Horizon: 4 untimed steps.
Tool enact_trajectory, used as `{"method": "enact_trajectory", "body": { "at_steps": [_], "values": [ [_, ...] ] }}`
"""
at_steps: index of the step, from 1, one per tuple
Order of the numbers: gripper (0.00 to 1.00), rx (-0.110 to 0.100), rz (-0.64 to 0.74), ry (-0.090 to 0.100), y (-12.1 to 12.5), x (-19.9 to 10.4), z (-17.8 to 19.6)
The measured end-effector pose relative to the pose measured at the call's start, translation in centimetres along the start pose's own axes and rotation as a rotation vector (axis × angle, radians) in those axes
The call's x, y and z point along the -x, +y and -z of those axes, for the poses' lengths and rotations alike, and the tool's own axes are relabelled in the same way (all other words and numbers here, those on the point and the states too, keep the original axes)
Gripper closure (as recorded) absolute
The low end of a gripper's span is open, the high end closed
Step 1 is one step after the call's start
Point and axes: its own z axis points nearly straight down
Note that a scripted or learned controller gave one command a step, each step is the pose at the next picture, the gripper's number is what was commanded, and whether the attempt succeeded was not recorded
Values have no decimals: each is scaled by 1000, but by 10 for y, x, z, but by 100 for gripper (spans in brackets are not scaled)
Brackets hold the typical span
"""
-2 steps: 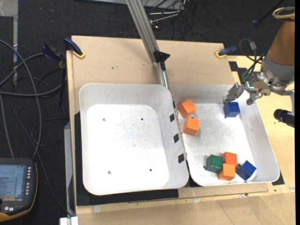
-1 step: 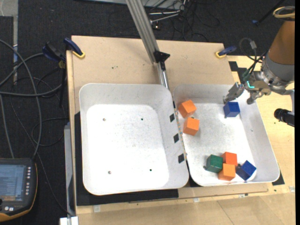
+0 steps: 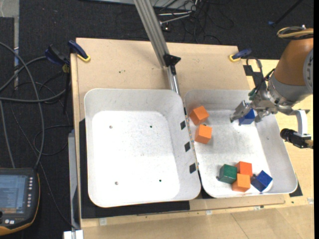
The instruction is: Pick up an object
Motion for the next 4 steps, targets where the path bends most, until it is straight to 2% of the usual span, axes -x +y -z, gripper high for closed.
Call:
{"method": "enact_trajectory", "body": {
  "at_steps": [1, 2, 3, 4],
  "values": [
    [0, 2, 2, 0, 0, -7, -46],
    [0, 4, 1, -1, 0, -7, -62],
    [100, 8, 1, -2, 1, -7, -50],
    [100, 11, 3, -2, -2, -11, -5]
  ]
}}
